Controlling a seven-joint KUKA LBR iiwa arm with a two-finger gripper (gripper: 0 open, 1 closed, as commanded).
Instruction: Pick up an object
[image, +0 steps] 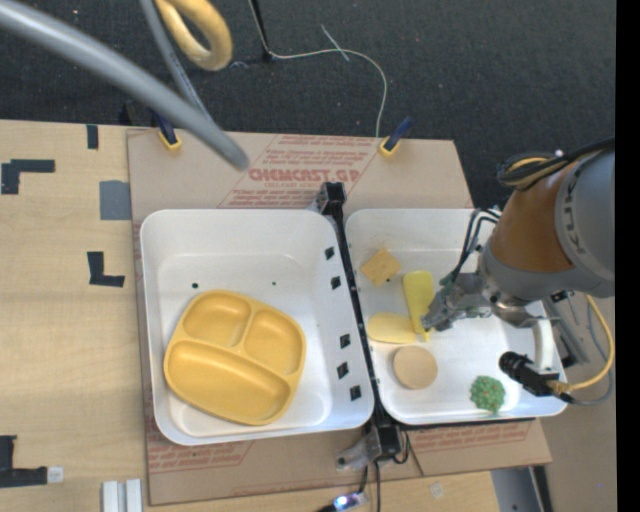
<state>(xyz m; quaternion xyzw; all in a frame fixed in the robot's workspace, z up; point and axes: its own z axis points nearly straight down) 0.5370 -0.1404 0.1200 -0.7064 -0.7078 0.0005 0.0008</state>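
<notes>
Two shallow white bins side by side on cardboard sheet (300, 175) over wooden bench (60, 330). Left bin (160, 235) holding yellow divided tray (235, 355), lying flat, toward near-left part. Right bin (450, 222) holding five small items: tan cracker-like square (380, 267) far-left, yellow upright-lying strip (417, 295) just right of it, pale yellow flat oval (390, 328) nearer and touching strip's near end, round tan disc (414, 367) nearer still, green broccoli-like piece (488, 392) in near-right corner, well apart from rest. Arm (540, 235), grey with orange band, reaching in from right over right bin. Gripper (438, 315) low over bin floor, tips just beside near end of yellow strip and right edge of pale oval; dark and small, so cannot tell whether fingers spread or closed, nothing clearly seen between them. Two yellow clamps (168, 138) at far edge of cardboard. Grey hose (120, 70) crossing far-left corner.
</notes>
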